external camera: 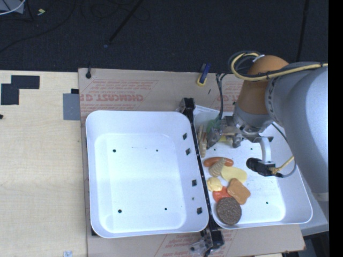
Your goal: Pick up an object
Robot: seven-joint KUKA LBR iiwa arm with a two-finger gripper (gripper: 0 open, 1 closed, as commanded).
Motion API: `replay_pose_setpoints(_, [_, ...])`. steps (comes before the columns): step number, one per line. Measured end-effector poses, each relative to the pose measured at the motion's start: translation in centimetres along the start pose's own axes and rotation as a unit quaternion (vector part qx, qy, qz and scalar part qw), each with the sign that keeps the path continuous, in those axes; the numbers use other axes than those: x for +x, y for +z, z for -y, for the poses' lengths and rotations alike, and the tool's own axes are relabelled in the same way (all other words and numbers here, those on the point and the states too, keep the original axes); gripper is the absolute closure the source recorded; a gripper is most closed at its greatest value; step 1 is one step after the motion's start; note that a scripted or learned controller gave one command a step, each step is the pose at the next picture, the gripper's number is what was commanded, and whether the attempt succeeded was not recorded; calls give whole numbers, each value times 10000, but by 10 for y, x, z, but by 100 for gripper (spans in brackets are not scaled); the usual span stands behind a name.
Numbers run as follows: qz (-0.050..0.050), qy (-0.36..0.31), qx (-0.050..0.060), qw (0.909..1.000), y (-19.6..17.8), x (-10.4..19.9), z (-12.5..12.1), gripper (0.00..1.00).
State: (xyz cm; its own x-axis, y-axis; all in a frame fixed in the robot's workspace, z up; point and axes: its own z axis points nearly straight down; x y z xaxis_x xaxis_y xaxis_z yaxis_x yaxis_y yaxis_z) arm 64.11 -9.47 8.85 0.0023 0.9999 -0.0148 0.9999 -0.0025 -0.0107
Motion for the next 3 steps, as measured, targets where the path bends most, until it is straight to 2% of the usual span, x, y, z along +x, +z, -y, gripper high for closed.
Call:
replay_pose_setpoints(1, [-73, -4, 2, 10000, 2, -19, 0, 0])
replay_pose_setpoints(2, [-77, -10, 6, 10000, 3, -22, 0, 0])
replay_pose_setpoints(3, [-73, -8, -17, 10000, 2, -45, -1, 0])
